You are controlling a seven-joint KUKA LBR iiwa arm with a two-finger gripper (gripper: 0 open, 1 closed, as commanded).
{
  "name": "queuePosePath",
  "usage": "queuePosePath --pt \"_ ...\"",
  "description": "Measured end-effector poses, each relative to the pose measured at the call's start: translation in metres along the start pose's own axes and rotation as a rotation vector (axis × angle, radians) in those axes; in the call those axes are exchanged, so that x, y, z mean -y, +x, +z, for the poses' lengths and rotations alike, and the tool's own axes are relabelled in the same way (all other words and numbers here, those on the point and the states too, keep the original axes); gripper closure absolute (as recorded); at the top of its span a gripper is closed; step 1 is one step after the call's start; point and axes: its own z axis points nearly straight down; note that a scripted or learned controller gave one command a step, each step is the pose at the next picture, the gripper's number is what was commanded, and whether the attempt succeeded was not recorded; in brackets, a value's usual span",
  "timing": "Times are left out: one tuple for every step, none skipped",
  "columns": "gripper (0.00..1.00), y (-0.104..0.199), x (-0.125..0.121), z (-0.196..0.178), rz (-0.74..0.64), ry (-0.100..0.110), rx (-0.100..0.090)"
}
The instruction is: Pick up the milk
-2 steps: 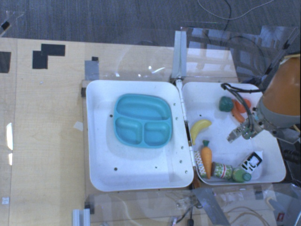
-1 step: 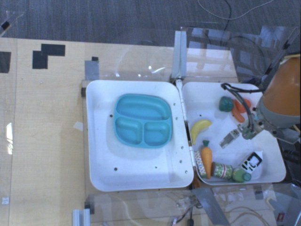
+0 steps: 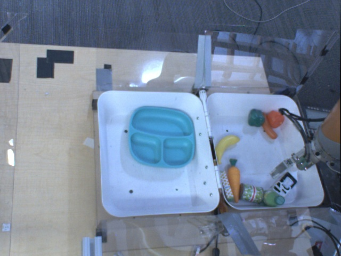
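Observation:
The milk (image 3: 285, 184) is a small white carton with black print, lying near the front right corner of the right bin (image 3: 250, 103). My gripper (image 3: 286, 167) hangs just above and behind the carton, at the end of the arm that enters from the right edge. It sits close over the carton's upper end, and whether it touches the carton is unclear. Nothing visibly sits in the gripper.
The right bin also holds a banana (image 3: 227, 144), a carrot (image 3: 233, 176), a green-capped bottle (image 3: 260, 195) lying along the front wall, and a green piece (image 3: 256, 118) beside an orange one (image 3: 274, 120) at the back. A blue divided plate (image 3: 162, 136) lies in the left bin (image 3: 114, 159).

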Motion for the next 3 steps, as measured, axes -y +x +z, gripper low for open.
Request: queuePosePath --pt "0.00 -0.001 -0.002 0.046 -0.141 -0.005 0.004" --pt "1.00 -0.002 -0.005 0.033 -0.141 -0.012 0.011" --pt "1.00 0.077 -0.044 -0.092 -0.006 -0.004 0.001"
